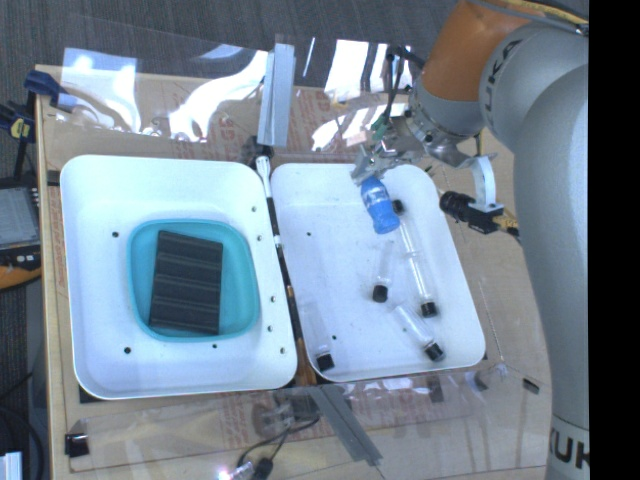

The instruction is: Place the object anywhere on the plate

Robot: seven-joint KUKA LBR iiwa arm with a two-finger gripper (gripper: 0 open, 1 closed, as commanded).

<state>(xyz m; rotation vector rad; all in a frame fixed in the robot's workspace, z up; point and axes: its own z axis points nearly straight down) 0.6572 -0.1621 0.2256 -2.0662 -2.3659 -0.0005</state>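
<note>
Camera view is showing my claw (378,173) hanging over the far end of the right bin (310,268), with a small blue-labelled bottle (380,206) sitting right under it. I am not able to tell whether my fingers are spread or pinching; the bottle's top is touching or hidden by the claw, so I am not claiming a hold. The bottle is looking light, hard and slick, clear plastic with a label, likely to roll or slip if squeezed off-centre. I am judging the best hold to be across its body near the middle, fingers square to its long axis. Several clear tubes (415,268) with black caps are lying just beside it. The plate (240,268), teal and in the left bin (90,268), is already carrying a dark ridged block (187,283).
</note>
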